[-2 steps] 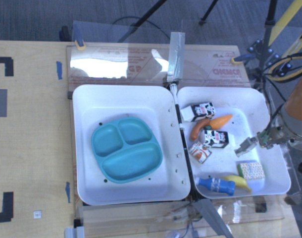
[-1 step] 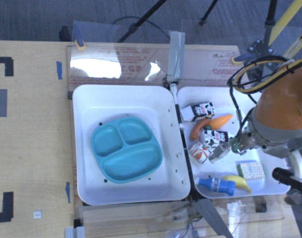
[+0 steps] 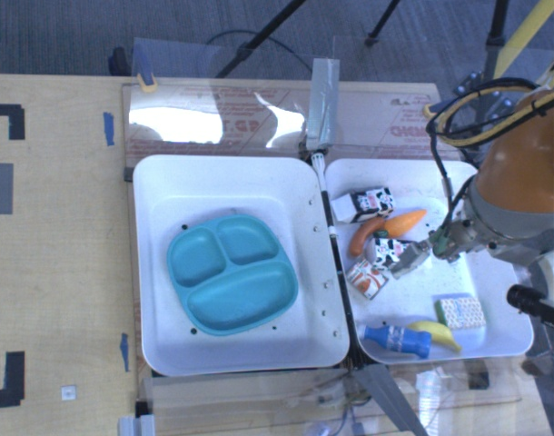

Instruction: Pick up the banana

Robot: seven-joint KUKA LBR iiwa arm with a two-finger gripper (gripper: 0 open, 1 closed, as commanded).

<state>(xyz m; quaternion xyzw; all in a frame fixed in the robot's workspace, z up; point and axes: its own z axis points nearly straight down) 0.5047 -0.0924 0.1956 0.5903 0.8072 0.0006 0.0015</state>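
The yellow banana (image 3: 439, 333) lies near the front edge of the right bin (image 3: 509, 334), its left end touching a blue bottle (image 3: 397, 340). My gripper (image 3: 410, 256) hangs over the middle of that bin, reaching in from the right and pointing left. It sits well above and to the left of the banana in the view, close to a black-and-white patterned carton (image 3: 382, 249). Nothing can be seen held in it.
An orange carrot (image 3: 387, 227) and a second black-and-white carton (image 3: 372, 202) lie at the back of the right bin. A red-and-white pack (image 3: 367, 280) and a speckled block (image 3: 462, 313) are nearby. The left bin (image 3: 168, 189) holds a blue divided plate (image 3: 232, 272).
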